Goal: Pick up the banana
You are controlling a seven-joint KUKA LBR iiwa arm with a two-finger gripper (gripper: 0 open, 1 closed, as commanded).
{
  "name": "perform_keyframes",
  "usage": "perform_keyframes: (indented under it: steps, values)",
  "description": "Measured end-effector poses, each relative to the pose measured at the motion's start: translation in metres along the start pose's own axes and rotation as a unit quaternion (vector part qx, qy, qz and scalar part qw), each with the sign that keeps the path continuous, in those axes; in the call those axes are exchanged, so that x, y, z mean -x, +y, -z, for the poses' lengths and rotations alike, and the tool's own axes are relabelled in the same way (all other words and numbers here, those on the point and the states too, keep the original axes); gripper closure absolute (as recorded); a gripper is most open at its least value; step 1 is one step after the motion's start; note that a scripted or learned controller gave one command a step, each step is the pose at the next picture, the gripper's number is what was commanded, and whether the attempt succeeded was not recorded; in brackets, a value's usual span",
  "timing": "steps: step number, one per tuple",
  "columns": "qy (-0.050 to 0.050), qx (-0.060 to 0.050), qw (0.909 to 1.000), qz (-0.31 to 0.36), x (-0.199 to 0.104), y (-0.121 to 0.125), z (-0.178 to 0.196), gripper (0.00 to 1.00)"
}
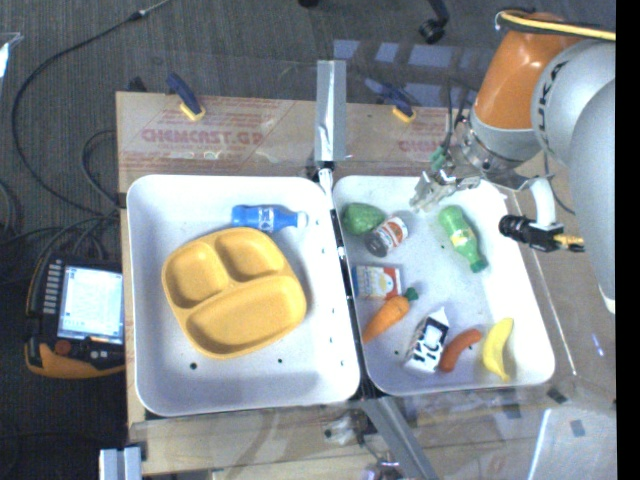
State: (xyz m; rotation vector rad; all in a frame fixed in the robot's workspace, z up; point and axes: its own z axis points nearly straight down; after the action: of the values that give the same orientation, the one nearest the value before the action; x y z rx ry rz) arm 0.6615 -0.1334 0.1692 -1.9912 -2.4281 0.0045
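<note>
Right white bin on grey-carpeted surface: small banana near front corner, likely light, smooth, rigid; best pinched mid-body; hand far off, grip state unclear.

Shallow white bins: two
Yellow divided plastic tray: one
Bottles: two, blue and green
Yellow banana: one
Orange carrot: one

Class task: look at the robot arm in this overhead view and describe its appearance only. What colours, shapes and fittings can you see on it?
The arm is a thick, rounded body in light grey, with a broad glossy orange band above the wrist. Below the band it narrows to a small tool of pale metal parts with thin cables, some greenish. A short black fitting with a yellowish tip sticks out from the grey body's side.
</note>
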Motion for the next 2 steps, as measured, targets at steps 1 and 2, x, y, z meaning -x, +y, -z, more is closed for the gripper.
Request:
perform_keyframes:
  steps: [1,2]
  values:
    - [0.000,0.000,1.0000,0.000,0.000,0.000,0.000,0.00]
    - [0.003,0.001,0.9986,0.052,0.034,-0.062,-0.073,0.00]
